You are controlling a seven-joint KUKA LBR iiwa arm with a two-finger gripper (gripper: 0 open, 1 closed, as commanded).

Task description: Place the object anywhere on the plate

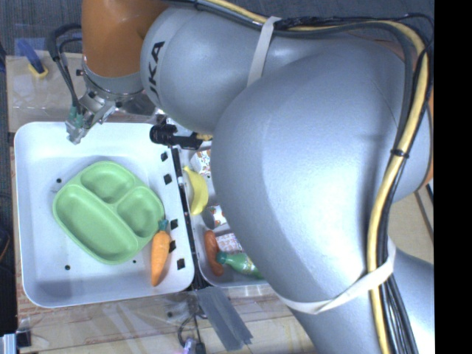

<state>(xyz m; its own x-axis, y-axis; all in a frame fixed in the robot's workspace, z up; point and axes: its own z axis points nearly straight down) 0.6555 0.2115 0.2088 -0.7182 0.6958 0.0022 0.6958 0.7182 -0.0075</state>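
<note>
A light green plate with three compartments lies in the left bin, and nothing rests on it. An orange carrot lies on the bin floor just off the plate's lower right rim, pointing down. My gripper hangs over the bin's far left corner, above and left of the plate, well away from the carrot. Nothing shows beneath it.
The arm's grey body covers most of the right bin. Along that bin's left side I see a yellow banana, a small packet, a red item and a green bottle. A black divider strip separates the bins.
</note>
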